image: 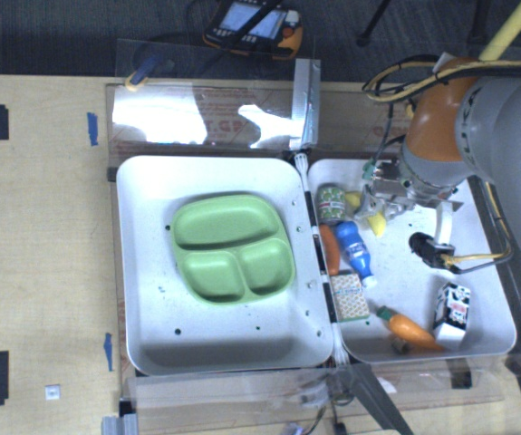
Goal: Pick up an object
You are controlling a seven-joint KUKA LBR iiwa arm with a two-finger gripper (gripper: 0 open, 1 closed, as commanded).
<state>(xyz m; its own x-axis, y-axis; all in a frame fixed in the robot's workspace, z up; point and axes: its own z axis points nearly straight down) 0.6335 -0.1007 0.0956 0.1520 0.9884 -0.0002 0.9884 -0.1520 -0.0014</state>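
- Gripper (385, 196) hangs over the right bin's (491, 338) upper left; cannot tell its state.
- Yellow piece (375, 222) just below it: probably light, small, slippery; pinch across its middle.

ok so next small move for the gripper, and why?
Probably a short descent. The gripper sits at the right bin's upper left, over a yellow object beside the green can, and nothing shows between its fingers. Finger state unclear.
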